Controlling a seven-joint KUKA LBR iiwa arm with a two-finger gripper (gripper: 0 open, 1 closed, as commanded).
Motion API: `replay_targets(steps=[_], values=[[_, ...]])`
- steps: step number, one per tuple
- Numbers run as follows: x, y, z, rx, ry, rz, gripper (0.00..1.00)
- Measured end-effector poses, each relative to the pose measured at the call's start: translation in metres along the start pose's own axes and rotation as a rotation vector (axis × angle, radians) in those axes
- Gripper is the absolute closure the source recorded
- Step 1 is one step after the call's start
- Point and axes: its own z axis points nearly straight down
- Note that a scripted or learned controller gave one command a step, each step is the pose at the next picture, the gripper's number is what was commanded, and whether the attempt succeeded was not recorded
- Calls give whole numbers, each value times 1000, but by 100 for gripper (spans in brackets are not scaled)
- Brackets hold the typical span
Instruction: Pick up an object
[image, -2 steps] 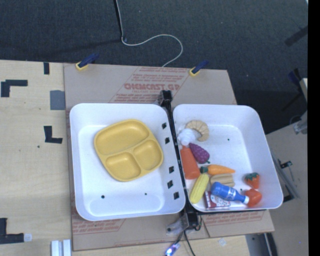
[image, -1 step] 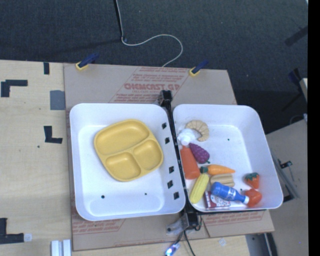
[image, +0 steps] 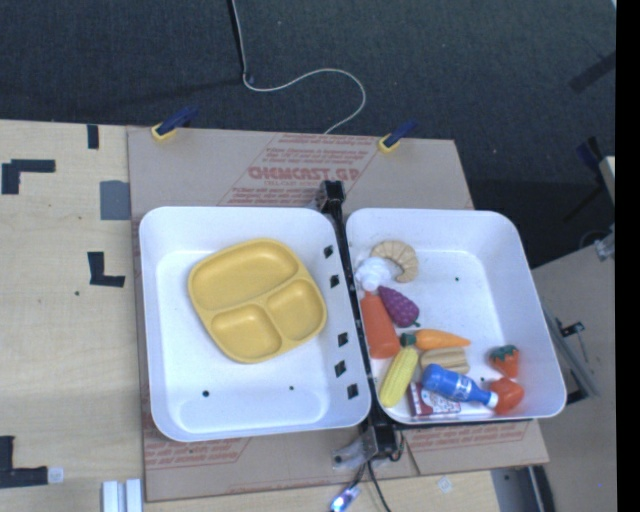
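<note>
The right bin (image: 480, 232) holds several small toy foods along its left and front sides. A tan croissant (image: 397, 257) lies at the back with a white piece (image: 371, 272) beside it. Purple grapes (image: 399, 305) and an orange-red piece (image: 378, 326) sit below them. A carrot (image: 440, 340), a yellow corn cob (image: 398, 374) and a blue-and-white tube (image: 456, 385) crowd the front. Two small red pieces (image: 506, 360) lie at the front right.
The left bin (image: 170, 400) holds a yellow three-compartment plate (image: 257, 299) in its middle. Both bins rest on a cardboard sheet (image: 290, 170) held by clamps. A white cable (image: 300, 80) loops across the dark floor behind.
</note>
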Motion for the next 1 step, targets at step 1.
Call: replay_targets(steps=[1], values=[[0, 0, -56, -8, -2, -2, 100]])
